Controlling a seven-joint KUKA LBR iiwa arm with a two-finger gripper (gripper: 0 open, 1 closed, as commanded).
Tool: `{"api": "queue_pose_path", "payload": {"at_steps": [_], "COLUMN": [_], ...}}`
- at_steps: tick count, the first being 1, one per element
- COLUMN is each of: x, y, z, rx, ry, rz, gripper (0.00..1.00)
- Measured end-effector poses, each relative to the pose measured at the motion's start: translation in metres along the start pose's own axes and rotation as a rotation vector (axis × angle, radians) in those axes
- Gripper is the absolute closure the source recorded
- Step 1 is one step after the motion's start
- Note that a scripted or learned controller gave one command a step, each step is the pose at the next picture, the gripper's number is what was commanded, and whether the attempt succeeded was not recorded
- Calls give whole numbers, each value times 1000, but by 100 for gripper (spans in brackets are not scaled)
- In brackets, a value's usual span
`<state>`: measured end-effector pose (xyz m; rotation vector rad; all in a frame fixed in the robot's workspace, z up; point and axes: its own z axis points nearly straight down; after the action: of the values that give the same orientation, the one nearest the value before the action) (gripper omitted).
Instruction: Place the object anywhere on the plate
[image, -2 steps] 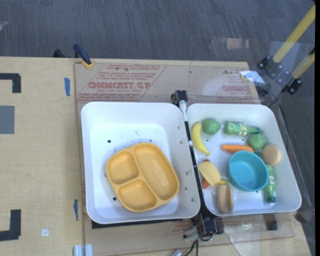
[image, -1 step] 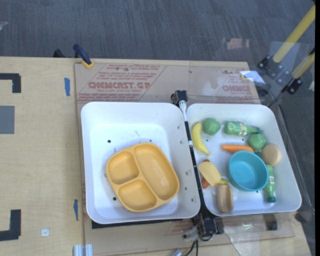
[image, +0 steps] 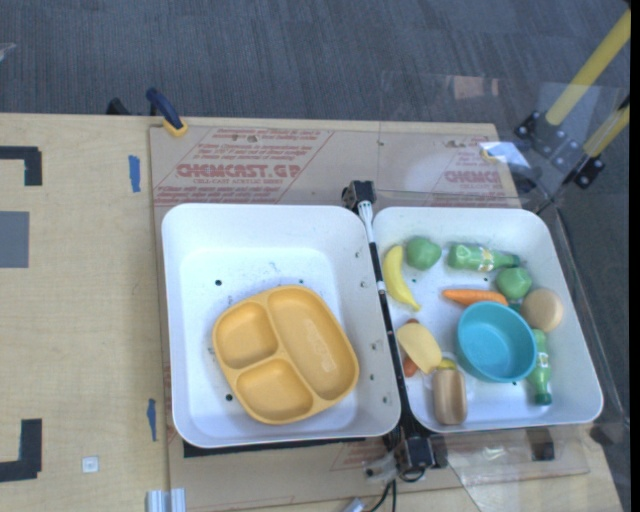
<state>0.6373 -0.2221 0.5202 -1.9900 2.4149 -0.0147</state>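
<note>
At the far right corner, just past the bench (image: 70, 300), a yellow rod (image: 590, 68) slants up and out of frame, with a black clamp (image: 555, 140) at its lower end. Whether this rod and clamp belong to the robot's arm cannot be told from here.

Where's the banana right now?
The banana lies in the right bin, near its left wall, just left of a green ball.

Yellow plate (image: 285, 354) in L bin (image: 190, 260); R bin (image: 570, 270) w/ blue bowl (image: 494, 342), banana (image: 399, 277).
</note>
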Motion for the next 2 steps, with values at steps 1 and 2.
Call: {"api": "queue_pose_path", "payload": {"at_steps": [1,2], "x": [-5,-6], "y": [-28,-29], "z": [108,37], "rx": [-23,-4], "ry": [-6,-3], "rz": [-166,-626], "gripper": [100,100]}}
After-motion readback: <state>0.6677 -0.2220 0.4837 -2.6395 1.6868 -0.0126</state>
